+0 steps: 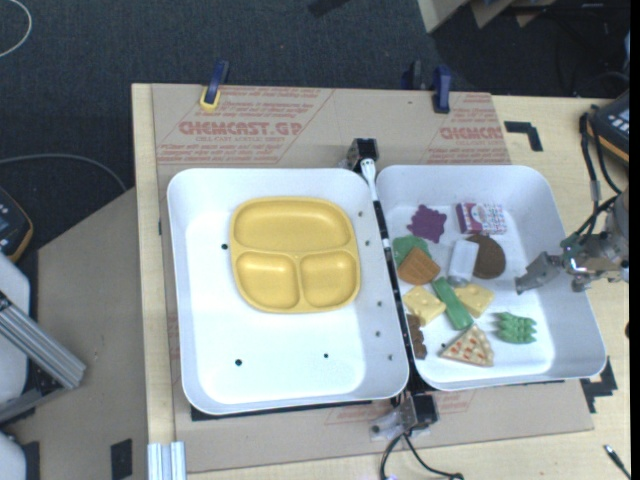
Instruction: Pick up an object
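The left bin (200,298) has open floor along its 6 o'clock edge and down its 9 o'clock side; a yellow divided plate (295,253) takes up its middle and 12 o'clock part. The right bin (575,338) is crowded from its centre toward 9 o'clock: a purple piece (429,223), a pink-and-white packet (481,218), a brown round piece (488,256), a green strip (455,304), yellow blocks (425,304), a pizza slice (468,348) and a small green bunch (514,327) lie close together, several touching. Bare floor remains at that bin's 12 o'clock corner and along 3 to 5 o'clock, where the tool (530,278) hangs over the rim. Clamps (212,88) stand at the worktop's (155,168) 12 o'clock edge.
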Controlling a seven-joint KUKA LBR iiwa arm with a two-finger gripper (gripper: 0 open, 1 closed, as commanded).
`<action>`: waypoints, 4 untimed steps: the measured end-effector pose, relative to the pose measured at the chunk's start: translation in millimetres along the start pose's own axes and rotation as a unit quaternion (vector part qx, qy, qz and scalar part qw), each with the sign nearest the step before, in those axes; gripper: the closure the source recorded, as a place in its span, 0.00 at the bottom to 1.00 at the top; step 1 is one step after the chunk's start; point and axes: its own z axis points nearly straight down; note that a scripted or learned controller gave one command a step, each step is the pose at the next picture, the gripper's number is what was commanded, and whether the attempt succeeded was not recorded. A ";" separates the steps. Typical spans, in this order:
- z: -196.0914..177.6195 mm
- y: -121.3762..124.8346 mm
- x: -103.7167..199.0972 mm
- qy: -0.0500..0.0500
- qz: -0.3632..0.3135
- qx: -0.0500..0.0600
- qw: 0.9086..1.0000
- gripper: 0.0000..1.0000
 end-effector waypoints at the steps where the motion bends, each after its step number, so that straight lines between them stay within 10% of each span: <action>1: 63.5 -2.3 3.7 0.000 -0.001 0.000 1.000 0.00; 2: 94.6 -2.8 4.6 0.000 -0.001 -0.001 1.000 0.00; 3: 82.0 -1.8 3.7 -0.002 0.000 -0.003 1.000 1.00; 4: 39.4 1.1 4.3 -0.003 -0.001 -0.005 1.000 1.00</action>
